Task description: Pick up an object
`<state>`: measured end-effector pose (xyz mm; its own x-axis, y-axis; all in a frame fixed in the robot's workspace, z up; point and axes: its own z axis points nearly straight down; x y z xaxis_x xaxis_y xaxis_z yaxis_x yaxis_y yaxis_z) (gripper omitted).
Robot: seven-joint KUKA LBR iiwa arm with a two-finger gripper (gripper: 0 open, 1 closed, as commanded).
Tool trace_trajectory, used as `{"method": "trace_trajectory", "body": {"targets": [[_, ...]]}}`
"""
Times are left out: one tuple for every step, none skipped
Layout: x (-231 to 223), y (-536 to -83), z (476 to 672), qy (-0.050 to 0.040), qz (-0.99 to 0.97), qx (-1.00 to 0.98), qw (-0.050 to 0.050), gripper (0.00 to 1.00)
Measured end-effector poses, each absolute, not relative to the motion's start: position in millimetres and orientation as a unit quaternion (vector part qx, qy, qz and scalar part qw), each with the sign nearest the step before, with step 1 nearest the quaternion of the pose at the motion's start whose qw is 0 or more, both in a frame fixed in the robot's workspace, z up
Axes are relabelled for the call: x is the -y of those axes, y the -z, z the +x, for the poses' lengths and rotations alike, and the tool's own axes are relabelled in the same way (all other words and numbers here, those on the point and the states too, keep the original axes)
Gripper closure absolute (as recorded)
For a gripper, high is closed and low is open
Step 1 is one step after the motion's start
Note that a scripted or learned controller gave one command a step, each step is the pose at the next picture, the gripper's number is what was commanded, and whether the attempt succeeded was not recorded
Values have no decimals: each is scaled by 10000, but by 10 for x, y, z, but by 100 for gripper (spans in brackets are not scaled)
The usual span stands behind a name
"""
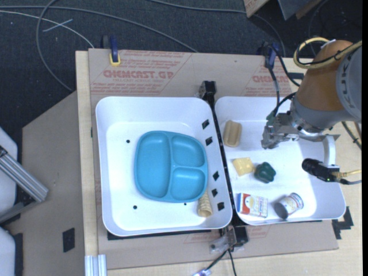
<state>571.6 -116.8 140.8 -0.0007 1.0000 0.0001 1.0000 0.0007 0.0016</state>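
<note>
Objects in right bin (322, 211): tan block (232, 133) at upper left, yellow piece (242, 166) and dark green lump (265, 172) mid-bin, small carton (253, 204) and tin can (288, 205) along near edge. My hand (272, 138) low over right bin's upper middle, just right of tan block, nothing seen between fingers; cannot tell if apart or together. Left bin (109, 154): blue divided plate (171, 166), beige cone-like piece (204, 206) at its lower right.

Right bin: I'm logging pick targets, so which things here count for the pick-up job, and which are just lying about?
Belong to the job:
gripper
tan block
yellow block
green object
small box
can

Lying about:
blue tray, left bin
ridged tan piece beside it
blue clamps
</note>
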Motion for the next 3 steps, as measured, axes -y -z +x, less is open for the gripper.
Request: {"method": "trace_trajectory", "body": {"targets": [[1180,-1854,5788,-10,7067,-7075,14,100],[1206,-2374,5696,-4,7069,-7073,4,100],[792,-2365,5745,0,7066,-7076,-6,100]]}}
